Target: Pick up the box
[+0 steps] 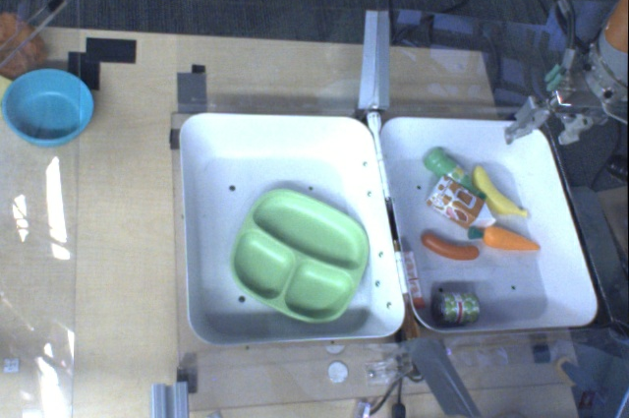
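Note:
The box (pixel 455 201) is small, orange and white, and lies flat in the upper middle of the right bin (pixel 560 293). It touches a yellow banana (pixel 498 193) on its right and sits just below a green bottle (pixel 441 160). My gripper (pixel 545 125) hangs over the right bin's far right corner, up and to the right of the box and well apart from it. Its fingers are spread open with nothing between them.
Also in the right bin are a carrot (pixel 511 238), a red sausage (pixel 450 247) and a green can (pixel 457 306) near the front wall. The left bin (pixel 211 170) holds a green divided plate (pixel 300 254). A blue bowl (pixel 47 106) stands at the bench's far left.

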